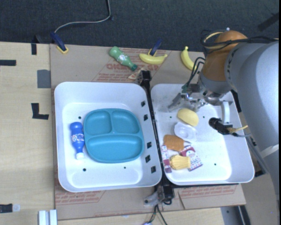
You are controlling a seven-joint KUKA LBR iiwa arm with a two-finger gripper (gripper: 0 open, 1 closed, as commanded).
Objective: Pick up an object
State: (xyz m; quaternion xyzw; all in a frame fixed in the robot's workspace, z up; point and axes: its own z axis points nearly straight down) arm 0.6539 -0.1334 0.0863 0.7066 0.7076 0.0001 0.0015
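My gripper (185, 104) hangs over the back of the right bin (225, 170), its fingers spread open with nothing between them. Just below its tips lies a yellow lemon-shaped object (188, 117). A clear cup (185, 131) rests in front of that. Nearer the front are an orange-brown bread piece (173, 142), a yellow corn cob (180, 162) and a red-and-white packet (193, 159). The left bin (68, 172) holds a blue divided plate (114, 135) and a blue bottle (76, 138) at its left.
Behind the bins on the cardboard lie a green bottle (123, 58) and two bananas (152, 58) (187, 58). The arm's grey body (257, 93) covers the right bin's right side. A black divider (150, 125) runs between the bins.
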